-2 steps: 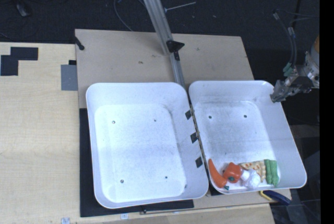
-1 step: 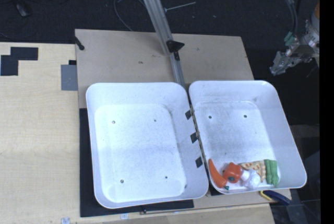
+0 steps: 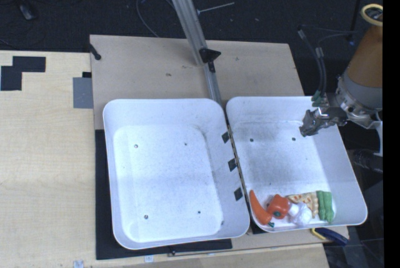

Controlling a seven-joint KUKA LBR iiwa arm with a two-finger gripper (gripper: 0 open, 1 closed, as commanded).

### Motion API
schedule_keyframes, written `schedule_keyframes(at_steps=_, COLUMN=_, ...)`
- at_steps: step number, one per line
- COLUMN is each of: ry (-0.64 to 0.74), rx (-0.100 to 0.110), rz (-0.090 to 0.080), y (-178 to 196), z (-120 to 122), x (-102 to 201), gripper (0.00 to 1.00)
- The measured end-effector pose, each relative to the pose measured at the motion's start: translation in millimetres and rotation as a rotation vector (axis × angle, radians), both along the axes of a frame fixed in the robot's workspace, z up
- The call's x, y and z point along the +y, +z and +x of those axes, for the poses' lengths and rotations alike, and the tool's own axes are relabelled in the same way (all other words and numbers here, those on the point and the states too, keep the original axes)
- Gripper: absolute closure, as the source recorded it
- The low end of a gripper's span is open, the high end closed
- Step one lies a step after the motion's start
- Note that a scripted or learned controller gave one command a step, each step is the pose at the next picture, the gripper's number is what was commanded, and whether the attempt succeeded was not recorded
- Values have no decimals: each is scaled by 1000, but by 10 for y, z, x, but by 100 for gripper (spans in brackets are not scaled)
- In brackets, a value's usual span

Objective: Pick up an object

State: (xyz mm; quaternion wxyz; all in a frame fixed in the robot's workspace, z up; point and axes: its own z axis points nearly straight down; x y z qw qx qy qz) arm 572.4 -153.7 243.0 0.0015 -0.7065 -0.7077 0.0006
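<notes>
Objects for picking lie bunched in the near right corner of the right bin (image 3: pixel 350 188), pressed against its front rim. Leftmost is an orange carrot-shaped piece (image 3: pixel 260 210), long and tapered, lying at a slant with its thin end pointing up and to the left. Touching it on the right is a red rounded piece (image 3: pixel 279 204), glossy, roughly tomato-like. Just behind and to the right of that sits a pale tan piece with a speckled pattern (image 3: pixel 303 199), and below it a small whitish lump (image 3: pixel 302 215) whose outline is too blurred to make out well. At the right end of the cluster stands a green oblong piece (image 3: pixel 325 205), ridged along its length and lying nearly parallel to the bin's right wall. All five touch or overlap their neighbours, so the exact edges between them are hard to separate.

The rest of the right bin's floor is bare white with a faint grey speckle. The gripper (image 3: pixel 309 127) hangs over the far right part of this bin, well apart from the cluster, with nothing between its fingers; whether they are spread or pressed together I cannot tell, since they show as one dark shape. The left bin (image 3: pixel 119 135) sits just beside the right one, their inner walls touching.
</notes>
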Motion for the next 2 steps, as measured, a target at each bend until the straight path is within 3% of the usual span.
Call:
schedule_keyframes(at_steps=1, ry=2, rx=2, rz=0, y=-587, z=-105, x=681, gripper=100)
schedule_keyframes(at_steps=2, ry=5, rx=-7, rz=1, y=-10, z=0, x=1571, gripper=100)
